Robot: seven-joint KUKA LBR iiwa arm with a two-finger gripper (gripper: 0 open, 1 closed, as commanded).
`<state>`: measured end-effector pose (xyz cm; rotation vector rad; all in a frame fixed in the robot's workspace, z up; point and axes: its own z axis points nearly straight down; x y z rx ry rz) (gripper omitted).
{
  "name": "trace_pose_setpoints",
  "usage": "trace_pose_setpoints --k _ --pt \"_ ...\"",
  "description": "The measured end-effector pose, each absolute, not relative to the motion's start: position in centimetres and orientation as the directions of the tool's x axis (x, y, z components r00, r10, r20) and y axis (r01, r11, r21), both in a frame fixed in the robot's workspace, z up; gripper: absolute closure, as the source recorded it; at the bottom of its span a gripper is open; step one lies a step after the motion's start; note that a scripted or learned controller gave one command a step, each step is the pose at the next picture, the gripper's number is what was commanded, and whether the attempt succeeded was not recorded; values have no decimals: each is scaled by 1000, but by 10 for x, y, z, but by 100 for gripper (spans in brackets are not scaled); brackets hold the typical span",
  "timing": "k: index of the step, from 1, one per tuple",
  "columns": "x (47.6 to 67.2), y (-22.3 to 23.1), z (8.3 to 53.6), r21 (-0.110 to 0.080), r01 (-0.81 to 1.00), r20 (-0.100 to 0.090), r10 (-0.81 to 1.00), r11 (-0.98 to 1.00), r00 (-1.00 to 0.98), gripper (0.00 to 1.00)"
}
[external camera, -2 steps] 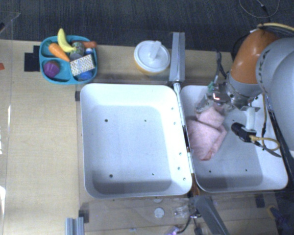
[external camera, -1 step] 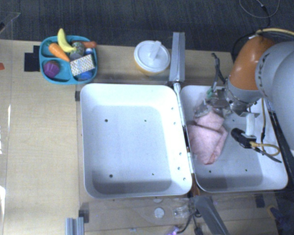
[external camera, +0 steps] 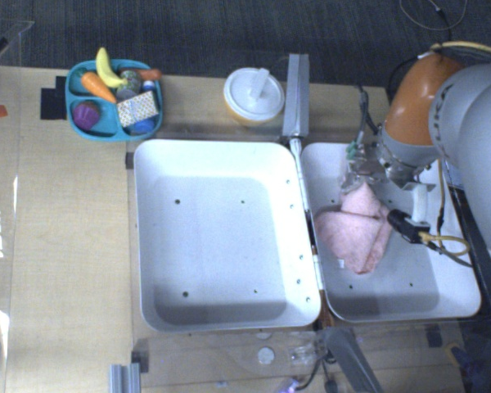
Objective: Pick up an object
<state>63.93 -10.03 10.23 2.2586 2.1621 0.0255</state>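
In the camera view, we see the gripper point(external camera: 367, 174) low over the right bin point(external camera: 450, 289), near its back wall, at the upper tip of a pink cloth point(external camera: 353, 234). Whether the gripper is wide, narrow or closed on the cloth, we cannot tell, because the wrist covers that part from above. The cloth is soft and crumpled. Its main part lies on the floor of the right bin, close to the divider side, and a narrower part rises toward the gripper. We judge that this raised shape may come from a pull at the top, but the picture does not prove a real hold. The grey arm point(external camera: 475, 129) with the orange band point(external camera: 417, 97) comes in from the right and bends down steeply, so the approach is almost vertical.

The left bin point(external camera: 221, 236) is beside it, and a metal bar point(external camera: 295, 97) stands between the two bins at the back. On the worktop point(external camera: 57, 244) behind the left bin there is a blue tray point(external camera: 75, 97) with toy food, among it a banana point(external camera: 106, 68), and a white lidded cup point(external camera: 254, 94). These things are well apart from the arm, so we think they play no role here. The pink cloth is the likely object of the pick.
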Motion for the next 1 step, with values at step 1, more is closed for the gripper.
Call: trace_pose_setpoints --k 1 --pt "653 -80 187 8 982 -3 982 190 -190 100"
